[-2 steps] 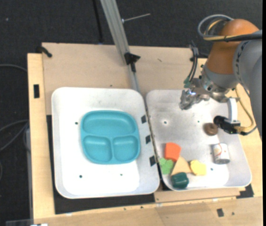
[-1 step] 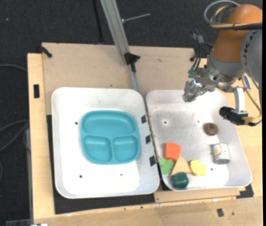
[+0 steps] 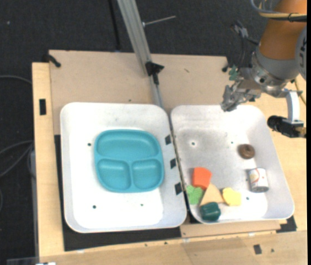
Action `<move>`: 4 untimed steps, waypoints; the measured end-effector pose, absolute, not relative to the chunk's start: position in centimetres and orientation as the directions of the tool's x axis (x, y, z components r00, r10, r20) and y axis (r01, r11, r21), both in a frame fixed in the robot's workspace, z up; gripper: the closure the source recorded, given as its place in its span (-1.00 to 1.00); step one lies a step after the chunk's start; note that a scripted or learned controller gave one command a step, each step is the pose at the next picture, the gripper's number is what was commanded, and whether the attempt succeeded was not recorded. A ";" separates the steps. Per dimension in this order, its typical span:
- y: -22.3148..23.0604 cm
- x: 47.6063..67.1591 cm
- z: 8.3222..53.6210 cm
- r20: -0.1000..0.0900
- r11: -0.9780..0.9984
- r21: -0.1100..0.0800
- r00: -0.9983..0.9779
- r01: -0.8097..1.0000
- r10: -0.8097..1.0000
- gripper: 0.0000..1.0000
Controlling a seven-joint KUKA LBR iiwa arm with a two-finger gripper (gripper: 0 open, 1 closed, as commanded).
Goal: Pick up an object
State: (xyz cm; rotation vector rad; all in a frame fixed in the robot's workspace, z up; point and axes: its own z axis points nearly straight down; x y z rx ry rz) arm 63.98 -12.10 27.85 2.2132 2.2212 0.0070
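gripper (image 3: 230, 101) hung over right bin's (image 3: 199, 120) far rim — finger state could not be told; objects untouched — pick still pending.

We are seeing a smooth, glossy teal plastic tray (image 3: 128, 160) lying in a scuffed white plastic bin (image 3: 78, 203). Matt pale wood is showing as the bench (image 3: 45, 148), a small metal can (image 3: 257, 179) glinting nearby.
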 end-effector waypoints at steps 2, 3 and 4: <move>-2.6 63.6 28.1 0.000 0.006 0.000 -0.006 1.000 1.000 1.00; 2.7 63.6 26.2 0.000 0.006 -0.002 -0.006 1.000 1.000 1.00; 7.0 62.6 25.2 0.000 0.006 -0.001 -0.006 1.000 1.000 1.00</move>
